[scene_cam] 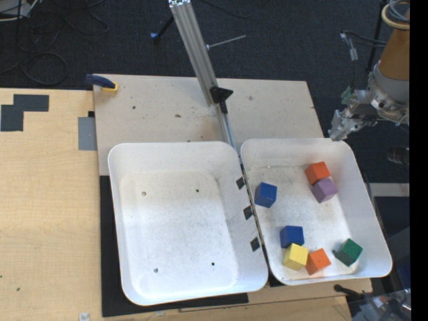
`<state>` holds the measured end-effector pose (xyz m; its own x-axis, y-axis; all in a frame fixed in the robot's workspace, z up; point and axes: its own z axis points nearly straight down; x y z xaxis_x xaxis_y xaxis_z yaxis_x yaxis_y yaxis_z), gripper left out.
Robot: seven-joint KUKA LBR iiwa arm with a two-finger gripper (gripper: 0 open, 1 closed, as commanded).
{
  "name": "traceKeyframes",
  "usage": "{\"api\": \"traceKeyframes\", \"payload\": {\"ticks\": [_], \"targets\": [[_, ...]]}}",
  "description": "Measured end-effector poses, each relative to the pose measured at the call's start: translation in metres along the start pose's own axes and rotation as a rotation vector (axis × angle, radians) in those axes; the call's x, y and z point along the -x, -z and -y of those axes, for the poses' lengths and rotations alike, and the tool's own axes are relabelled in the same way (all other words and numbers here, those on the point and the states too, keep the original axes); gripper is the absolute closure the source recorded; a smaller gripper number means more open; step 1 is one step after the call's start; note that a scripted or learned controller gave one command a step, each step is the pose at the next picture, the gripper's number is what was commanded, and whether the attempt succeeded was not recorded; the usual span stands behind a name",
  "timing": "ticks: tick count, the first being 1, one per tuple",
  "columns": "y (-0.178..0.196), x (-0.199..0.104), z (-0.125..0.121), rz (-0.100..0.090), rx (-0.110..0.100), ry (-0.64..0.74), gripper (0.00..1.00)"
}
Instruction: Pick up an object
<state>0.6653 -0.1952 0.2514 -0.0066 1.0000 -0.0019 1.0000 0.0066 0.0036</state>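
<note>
Your two-finger gripper (pixel 339 127) hangs just outside the right white bin's (pixel 361 172) far right corner; you cannot tell its state. Nearest it, by that corner, sits the orange cube (pixel 317 172).

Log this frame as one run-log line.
phase: pre-grasp | tool: outside right bin, far corner, holding nothing | right bin: seven blocks | nearest: orange block

Slanted aluminium rail (pixel 198 49), blue-yellow item, perhaps a clamp (pixel 101 82), on bench (pixel 160 109)
</note>
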Motion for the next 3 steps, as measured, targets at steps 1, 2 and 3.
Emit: {"api": "traceKeyframes", "payload": {"ticks": [1,2,3], "targets": [[0.024,0.000,-0.001,-0.002,-0.004,0.001,1.00],[0.026,-0.051,0.010,-0.005,-0.008,-0.002,1.00],[0.013,-0.112,0.020,-0.005,-0.010,-0.002,1.00]]}}
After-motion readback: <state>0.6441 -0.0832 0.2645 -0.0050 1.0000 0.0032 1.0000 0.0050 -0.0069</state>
